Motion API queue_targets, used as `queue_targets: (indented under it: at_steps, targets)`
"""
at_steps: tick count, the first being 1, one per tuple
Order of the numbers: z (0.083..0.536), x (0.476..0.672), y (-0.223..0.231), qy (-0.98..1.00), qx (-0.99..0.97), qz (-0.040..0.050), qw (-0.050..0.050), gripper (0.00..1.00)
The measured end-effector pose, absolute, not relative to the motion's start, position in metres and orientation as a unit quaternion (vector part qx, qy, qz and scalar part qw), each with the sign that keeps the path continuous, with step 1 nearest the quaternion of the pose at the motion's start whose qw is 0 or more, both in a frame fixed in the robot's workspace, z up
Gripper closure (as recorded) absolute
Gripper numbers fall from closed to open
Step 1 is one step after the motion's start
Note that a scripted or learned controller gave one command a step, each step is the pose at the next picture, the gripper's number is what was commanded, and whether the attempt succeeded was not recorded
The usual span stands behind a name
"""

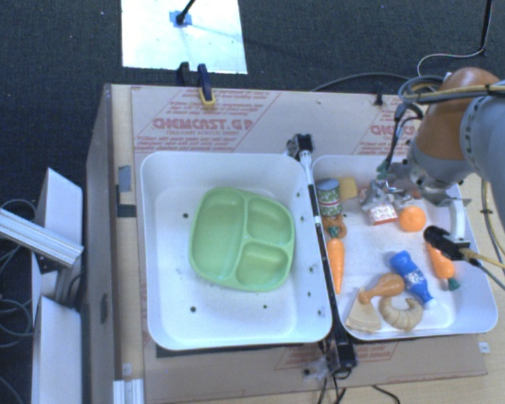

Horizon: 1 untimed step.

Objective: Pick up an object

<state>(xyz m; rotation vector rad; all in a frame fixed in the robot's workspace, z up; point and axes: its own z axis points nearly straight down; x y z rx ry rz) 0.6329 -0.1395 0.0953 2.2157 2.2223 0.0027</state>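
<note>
My gripper (380, 195) hangs low over the back of the right bin (480, 310), reaching in from the right. Just below it lies a small red and white packet (383, 215); whether they touch is unclear. An orange ball (412, 218) rests right of the packet. A small can (328, 197) and a yellow cube (347, 188) sit to the gripper's left. Nearer the front lie a carrot (335, 261), a blue bottle (412, 278), a drumstick (380, 289), a croissant (401, 311) and a pale wedge (362, 316).
The left bin (172, 310) holds a green divided plate (241, 238). A second carrot (443, 264) lies by the right bin's right wall. A black divider rail (318, 234) runs between the bins. The arm's wrist (446, 133) looms over the right bin's back corner.
</note>
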Motion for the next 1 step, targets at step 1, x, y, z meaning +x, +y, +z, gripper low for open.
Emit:
queue_targets:
  at_steps: [1]
  targets:
    - [0.1896,0.6212,-0.0484,0.709,0.705,0.0021,0.001,1.00]
